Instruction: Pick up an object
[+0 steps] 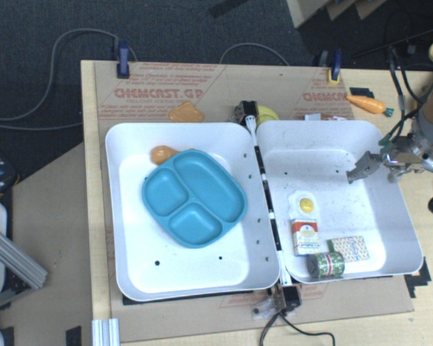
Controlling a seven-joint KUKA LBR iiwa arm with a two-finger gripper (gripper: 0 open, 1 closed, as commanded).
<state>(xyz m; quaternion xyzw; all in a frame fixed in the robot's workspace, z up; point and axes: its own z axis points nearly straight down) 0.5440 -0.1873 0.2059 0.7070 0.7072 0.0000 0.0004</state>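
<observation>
The right bin (390,215) holds a white packet with a yellow spot and a red label (304,225), a dark green can (326,264) lying on its side, and a small patterned box (352,247) beside the can. My gripper (379,171) hangs over the bin's upper right part, well above and to the right of those items. Its two grey fingers (361,169) are spread apart with nothing between them. In the left bin (130,251) a blue divided plate (193,197) lies next to a small orange object (162,153).
Behind the bins on the bench lie an orange lump (186,112), a yellow object (265,114) and a toy carrot (366,104). Cables run across the dark floor at the back. The arm (426,150) enters from the right edge.
</observation>
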